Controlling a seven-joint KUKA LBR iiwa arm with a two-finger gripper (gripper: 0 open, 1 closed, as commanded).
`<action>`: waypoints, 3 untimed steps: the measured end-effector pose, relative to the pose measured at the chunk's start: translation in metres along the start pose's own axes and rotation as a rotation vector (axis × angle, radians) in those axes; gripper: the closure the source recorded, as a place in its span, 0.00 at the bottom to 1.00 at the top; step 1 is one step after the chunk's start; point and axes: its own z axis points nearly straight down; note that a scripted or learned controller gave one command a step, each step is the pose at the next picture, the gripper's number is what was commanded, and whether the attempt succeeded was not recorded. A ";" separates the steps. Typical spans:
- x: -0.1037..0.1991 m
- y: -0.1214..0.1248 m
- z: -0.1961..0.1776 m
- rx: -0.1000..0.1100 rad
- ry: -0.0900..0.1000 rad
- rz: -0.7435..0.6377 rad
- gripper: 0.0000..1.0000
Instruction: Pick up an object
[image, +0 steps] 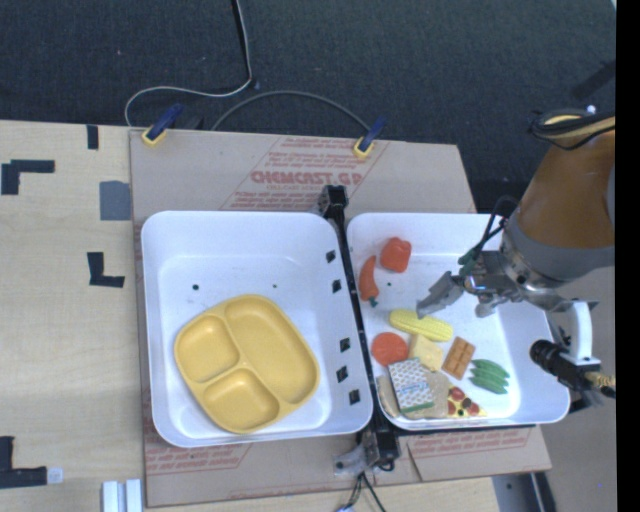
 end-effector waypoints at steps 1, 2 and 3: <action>0.005 0.041 0.094 0.007 0.000 0.000 0.00; -0.008 0.033 0.140 -0.025 -0.007 0.000 0.00; 0.006 0.108 0.160 -0.007 -0.002 -0.003 0.00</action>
